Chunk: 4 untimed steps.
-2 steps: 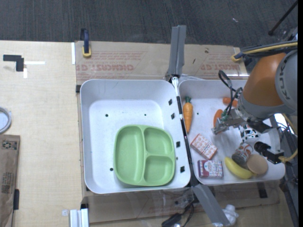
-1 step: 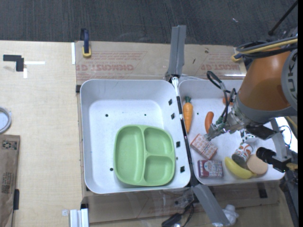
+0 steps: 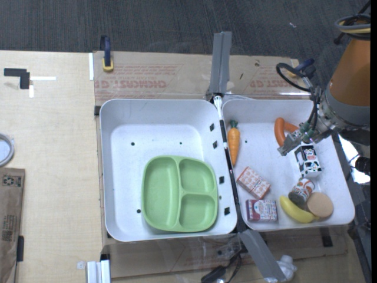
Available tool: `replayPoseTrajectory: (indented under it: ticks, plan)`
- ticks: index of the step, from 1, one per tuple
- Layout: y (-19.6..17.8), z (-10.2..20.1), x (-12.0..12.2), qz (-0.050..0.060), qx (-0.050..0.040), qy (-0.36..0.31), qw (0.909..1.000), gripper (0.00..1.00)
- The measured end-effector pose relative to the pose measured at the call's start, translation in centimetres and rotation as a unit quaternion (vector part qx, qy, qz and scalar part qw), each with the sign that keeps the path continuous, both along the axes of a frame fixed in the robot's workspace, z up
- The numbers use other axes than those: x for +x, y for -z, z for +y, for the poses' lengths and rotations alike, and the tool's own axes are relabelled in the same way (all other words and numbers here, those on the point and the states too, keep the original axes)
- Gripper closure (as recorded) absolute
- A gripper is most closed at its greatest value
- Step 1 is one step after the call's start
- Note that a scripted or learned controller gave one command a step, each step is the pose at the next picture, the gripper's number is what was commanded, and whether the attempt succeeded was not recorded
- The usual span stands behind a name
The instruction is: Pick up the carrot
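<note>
- Two white bins side by side: left bin (image 3: pixel 118 158) and right bin (image 3: pixel 344 208); touching along the middle.
- One green plate (image 3: pixel 179 193) with three compartments, lying in the left bin toward 6 o'clock.
- One carrot (image 3: pixel 234 143), long and orange with a green top pointing to 12 o'clock; lying flat at 9 o'clock of the right bin, just beside the wall shared with the left bin; well apart from the gripper.
- One second orange piece (image 3: pixel 279 130) at 12 o'clock of the right bin, partly hidden behind the gripper; touching or just beside it, cannot tell which.
- One gripper (image 3: pixel 293 141) reaching in from 3 o'clock, tips low over the right bin near 1 o'clock; cannot tell whether open or closed; nothing seen held between the tips.
- One small black-and-white carton (image 3: pixel 310 161) just below the gripper, toward 3 o'clock of the bin.
- Two small boxes: one pink patterned box (image 3: pixel 253 183) near the bin's centre; one dark red box (image 3: pixel 261 210) at 6 o'clock.
- One banana (image 3: pixel 294 210), one can (image 3: pixel 302 190) and one round tan piece (image 3: pixel 320 204), clustered and touching at 5 o'clock.
- One grey arm with orange band (image 3: pixel 356 69) at 2 o'clock.
</note>
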State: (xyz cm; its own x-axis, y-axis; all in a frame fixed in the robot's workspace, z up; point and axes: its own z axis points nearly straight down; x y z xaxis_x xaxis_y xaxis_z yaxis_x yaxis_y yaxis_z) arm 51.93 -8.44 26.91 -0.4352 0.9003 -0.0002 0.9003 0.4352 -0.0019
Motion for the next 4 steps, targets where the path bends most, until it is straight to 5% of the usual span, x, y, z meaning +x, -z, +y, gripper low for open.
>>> replayPoseTrajectory:
  ticks: [1, 2, 3, 4]
  plan:
    - [4.7, 7.8, -2.6, 0.001, 0.0002, -0.027, 0.9996, 1.0]
    - [4.7, 7.8, -2.6, 0.001, 0.0002, -0.027, 0.9996, 0.0]
    - [7.3, 10.4, 1.1, 0.0, 0.0, -0.072, 0.9974, 0.0]
    - [7.3, 10.4, 1.1, 0.0, 0.0, -0.072, 0.9974, 0.0]
